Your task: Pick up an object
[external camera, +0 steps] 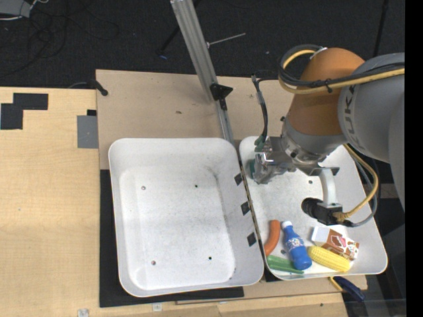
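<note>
Down over the right bin (370, 256), the gripper (259, 169) is hung near the bin's upper left corner. Whether it is shut or let go cannot be told. Nothing is seen held by it. The toys are piled at the bin's lower end, well apart from it: a carrot (272, 236), a blue bottle (295, 246), a corn cob (330, 259), a small box (342, 243) and a green pepper (285, 265). The left bin (125, 157) is set just beside.
</note>
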{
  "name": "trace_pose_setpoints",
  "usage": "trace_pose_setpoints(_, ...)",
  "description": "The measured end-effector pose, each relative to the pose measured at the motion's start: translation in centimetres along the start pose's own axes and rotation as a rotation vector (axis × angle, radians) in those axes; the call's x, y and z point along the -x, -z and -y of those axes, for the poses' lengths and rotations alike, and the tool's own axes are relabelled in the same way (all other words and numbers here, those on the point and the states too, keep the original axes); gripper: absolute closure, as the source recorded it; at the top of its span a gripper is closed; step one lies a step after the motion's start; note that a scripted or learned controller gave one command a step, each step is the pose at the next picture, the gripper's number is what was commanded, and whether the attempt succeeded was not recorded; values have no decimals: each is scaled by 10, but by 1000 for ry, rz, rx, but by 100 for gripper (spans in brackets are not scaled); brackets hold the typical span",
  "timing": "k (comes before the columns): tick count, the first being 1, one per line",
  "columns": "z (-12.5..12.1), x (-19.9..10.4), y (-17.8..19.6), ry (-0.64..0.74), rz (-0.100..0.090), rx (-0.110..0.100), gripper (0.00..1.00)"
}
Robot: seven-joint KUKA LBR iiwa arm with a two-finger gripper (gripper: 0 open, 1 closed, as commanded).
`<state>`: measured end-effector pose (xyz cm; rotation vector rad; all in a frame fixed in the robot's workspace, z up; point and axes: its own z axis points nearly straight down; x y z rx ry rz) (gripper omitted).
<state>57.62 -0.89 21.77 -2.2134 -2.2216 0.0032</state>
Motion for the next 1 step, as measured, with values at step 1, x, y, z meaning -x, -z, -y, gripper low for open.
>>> trace_pose_setpoints(1, -6, -54, 15, 1, 0, 3, 100)
